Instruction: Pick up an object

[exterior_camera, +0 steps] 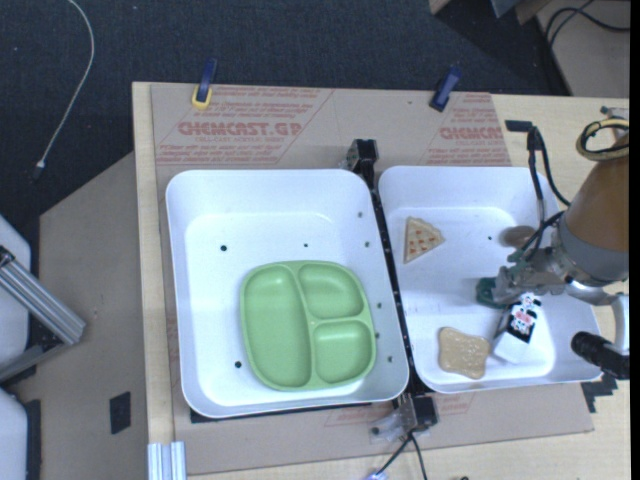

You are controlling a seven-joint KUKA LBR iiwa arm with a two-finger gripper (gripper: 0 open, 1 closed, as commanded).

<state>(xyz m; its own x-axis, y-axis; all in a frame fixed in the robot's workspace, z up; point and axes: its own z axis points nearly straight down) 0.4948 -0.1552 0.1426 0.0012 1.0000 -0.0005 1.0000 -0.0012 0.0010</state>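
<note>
The arm (pixel 600 223) comes in from the right edge and bends down over the right bin (pixel 455 190). Its orange band sits high, the grey wrist below it, and the gripper (pixel 512 290) reaches toward the bin floor at the middle right. Cables run from the wrist up toward the bench's far edge. Whether the fingers are spread or closed, I cannot tell; the wrist and cabling cover them from this slant. A small dark green thing (pixel 487 290) lies just left of the gripper tip, touching or nearly touching it; its shape is too small to make out.

A white bottle (pixel 517 333) with a black and red label lies just below the gripper, on the bin floor. Its long axis runs on a diagonal, the upper end toward the gripper, the lower end toward the bin's near wall. Just left of it, touching or almost so, lies a tan toast slice (pixel 463 353), flat, near the near wall. A pizza slice (pixel 421 238), triangular, lies flat at the far left of this bin, its point toward the near side.

The left bin (pixel 200 228) holds a green plate (pixel 305 323) with three compartments, lying flat, slightly turned.
</note>
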